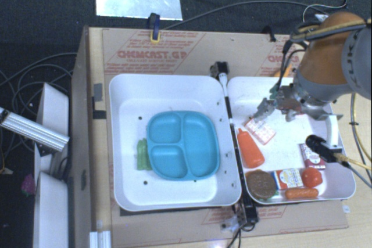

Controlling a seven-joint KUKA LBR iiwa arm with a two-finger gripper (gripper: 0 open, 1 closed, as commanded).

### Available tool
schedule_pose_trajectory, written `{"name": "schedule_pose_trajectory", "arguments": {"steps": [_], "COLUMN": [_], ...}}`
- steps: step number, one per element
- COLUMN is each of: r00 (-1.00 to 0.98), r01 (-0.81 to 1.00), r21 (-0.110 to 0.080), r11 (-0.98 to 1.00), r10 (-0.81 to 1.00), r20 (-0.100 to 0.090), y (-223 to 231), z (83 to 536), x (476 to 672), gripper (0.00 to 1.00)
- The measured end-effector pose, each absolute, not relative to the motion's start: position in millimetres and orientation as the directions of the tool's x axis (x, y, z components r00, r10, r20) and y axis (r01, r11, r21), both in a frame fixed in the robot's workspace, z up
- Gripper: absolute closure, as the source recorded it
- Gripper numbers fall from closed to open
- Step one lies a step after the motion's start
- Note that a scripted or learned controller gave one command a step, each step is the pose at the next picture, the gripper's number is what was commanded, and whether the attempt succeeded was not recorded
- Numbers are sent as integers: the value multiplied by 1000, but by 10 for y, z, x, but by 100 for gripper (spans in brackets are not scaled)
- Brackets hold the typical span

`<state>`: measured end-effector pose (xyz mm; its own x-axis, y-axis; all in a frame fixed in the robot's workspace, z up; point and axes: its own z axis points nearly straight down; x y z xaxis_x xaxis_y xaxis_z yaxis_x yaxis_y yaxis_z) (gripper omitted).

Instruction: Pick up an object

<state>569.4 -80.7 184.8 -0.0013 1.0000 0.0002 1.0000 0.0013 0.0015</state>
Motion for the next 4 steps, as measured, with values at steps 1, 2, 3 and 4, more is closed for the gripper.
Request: {"name": "schedule_pose_trajectory", "arguments": {"steps": [1,2,3,4], "r00": [-3,-2,-4,-5], "r01": [1000,1000,1000,1000], "r21": [-1,5,1,2], "r11": [3,2,4,5], "r10": [1000,1000,1000,1000], "r20": [0,-2,1,0], "y": [-892,-1311,-1040,-835], "z": [1295,1512,1148,1075], "x": [6184,6689,6688,6692], "gripper": [0,0,0,0]}}
